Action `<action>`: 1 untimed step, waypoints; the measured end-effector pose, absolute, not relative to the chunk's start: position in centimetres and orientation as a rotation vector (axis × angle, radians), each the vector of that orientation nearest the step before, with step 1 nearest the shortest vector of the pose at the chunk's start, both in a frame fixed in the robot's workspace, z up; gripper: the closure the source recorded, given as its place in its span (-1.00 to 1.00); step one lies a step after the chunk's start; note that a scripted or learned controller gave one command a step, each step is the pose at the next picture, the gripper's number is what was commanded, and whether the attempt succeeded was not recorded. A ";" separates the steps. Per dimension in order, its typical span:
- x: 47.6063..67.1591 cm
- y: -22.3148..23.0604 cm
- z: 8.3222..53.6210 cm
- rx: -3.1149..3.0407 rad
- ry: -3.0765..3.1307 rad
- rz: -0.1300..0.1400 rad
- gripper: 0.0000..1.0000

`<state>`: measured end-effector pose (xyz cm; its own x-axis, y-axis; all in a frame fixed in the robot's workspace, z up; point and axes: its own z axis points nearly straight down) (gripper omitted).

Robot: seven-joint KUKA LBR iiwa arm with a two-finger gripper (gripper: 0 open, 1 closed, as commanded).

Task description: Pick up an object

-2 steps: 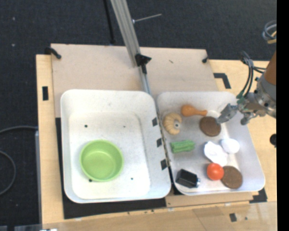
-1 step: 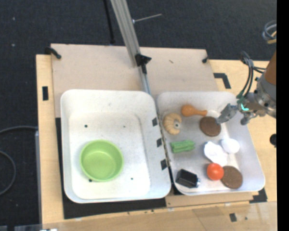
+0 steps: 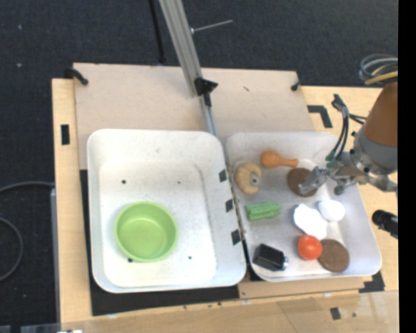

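Two white bins sit on the desk: a left bin and a right bin. The left bin holds one thing, a green bowl. The right bin holds nine things: one orange gourd, one tan ribbed ball, one brown lump, one green block, one black box, one red ball, one brown disc, and two white pieces, one flat, one round.
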<state>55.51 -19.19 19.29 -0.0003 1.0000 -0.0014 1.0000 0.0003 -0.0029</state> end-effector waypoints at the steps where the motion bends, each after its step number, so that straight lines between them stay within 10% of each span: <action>1: 55.4 -19.5 13.0 -2.220 -2.219 0.007 -1.00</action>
